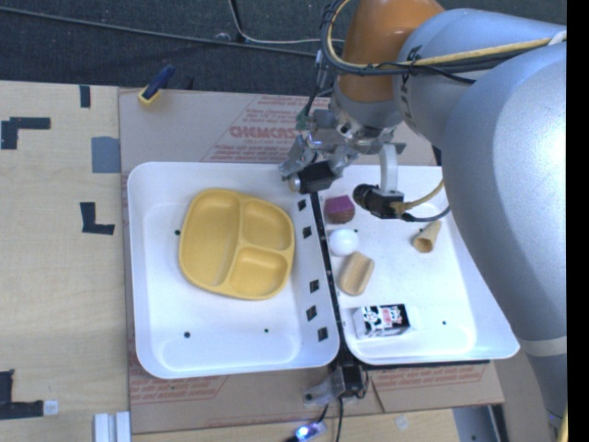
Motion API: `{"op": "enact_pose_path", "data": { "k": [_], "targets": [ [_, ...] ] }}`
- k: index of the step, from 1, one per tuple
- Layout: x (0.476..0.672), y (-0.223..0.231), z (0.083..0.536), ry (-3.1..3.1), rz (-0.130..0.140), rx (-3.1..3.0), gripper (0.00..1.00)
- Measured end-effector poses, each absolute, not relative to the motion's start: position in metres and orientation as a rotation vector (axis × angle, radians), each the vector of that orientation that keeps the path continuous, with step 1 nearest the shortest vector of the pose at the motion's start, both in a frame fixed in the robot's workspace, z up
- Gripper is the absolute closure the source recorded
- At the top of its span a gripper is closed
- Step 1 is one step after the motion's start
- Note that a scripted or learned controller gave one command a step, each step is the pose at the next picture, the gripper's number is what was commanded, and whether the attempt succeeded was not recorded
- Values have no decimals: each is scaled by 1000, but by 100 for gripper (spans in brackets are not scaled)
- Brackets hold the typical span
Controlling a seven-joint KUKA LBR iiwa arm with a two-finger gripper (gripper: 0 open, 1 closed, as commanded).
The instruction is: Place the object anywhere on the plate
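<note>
Camera view: yellow plate (236,243) fills left bin's (147,274) middle, margins bare all round

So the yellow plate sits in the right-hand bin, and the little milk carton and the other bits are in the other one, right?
Not quite. In the camera view the yellow plate lies in the left bin. The milk carton and the other bits are in the right bin.

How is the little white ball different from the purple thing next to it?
The small white ball is pale and round; the purple rounded object is dark and squatter, with a flatter top. The ball lies nearer the tan bread-like piece; the purple one lies nearer the arm. Both are small and sit in the right white bin.
</note>
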State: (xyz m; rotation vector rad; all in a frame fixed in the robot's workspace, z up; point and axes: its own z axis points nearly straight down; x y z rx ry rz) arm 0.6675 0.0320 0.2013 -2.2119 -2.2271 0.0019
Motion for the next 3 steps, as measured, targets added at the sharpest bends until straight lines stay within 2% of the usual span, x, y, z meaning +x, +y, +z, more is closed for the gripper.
{"op": "enact_pose_path", "data": {
  "k": [2,3],
  "targets": [
    [665,129,229,-2228,-2,-2213,100],
    [665,126,228,-2224,2,-2217,0]
  ]
}}
